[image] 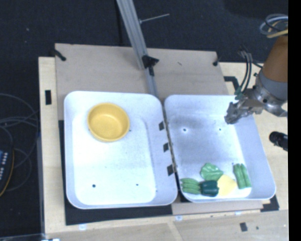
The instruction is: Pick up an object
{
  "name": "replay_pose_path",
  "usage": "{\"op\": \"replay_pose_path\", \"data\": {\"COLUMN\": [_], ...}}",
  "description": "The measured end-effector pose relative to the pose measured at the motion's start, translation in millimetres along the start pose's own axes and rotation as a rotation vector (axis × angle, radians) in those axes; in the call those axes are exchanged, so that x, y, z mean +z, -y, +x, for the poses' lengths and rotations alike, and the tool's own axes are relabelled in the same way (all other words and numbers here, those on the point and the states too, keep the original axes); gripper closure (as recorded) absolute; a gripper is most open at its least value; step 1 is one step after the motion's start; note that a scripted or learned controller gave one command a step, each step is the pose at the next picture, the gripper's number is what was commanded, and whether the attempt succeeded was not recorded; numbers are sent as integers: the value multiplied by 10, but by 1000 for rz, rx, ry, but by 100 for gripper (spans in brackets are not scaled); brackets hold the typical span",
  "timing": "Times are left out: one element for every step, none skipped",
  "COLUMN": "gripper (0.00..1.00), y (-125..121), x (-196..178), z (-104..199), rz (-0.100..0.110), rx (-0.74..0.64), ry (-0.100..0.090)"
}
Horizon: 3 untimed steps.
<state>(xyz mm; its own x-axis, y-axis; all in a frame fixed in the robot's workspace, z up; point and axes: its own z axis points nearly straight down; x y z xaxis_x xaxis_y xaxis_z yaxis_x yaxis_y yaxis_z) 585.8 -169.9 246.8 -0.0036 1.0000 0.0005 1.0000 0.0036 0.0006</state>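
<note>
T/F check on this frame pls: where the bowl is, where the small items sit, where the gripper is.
1. The round yellow plastic bowl sits in the left white bin. True.
2. The small green and yellow toy items cluster at the far edge of the right white bin. False: they lie along its near edge.
3. The gripper is above the right bin's far right corner. True.
4. The gripper touches the bowl. False: it is well apart, over the other bin.

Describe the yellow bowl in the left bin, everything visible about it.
The yellow bowl is round, shallow and plain, with a matte plastic look and a slightly darker rim. It sits upright, opening upward, nothing inside it, in the far left part of the left bin. It rests on the bin's white floor, apart from the walls, with no other thing touching it.
</note>
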Motion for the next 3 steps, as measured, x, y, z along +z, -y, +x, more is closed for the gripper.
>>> {"op": "replay_pose_path", "data": {"gripper": [100,100,100], "y": [-3,-132,-205], "x": [-24,33,-15], "z": [513,1116,1708], "rz": [-1,1,0], "rx": [0,0,-1], "ry": [0,-1,-1]}}
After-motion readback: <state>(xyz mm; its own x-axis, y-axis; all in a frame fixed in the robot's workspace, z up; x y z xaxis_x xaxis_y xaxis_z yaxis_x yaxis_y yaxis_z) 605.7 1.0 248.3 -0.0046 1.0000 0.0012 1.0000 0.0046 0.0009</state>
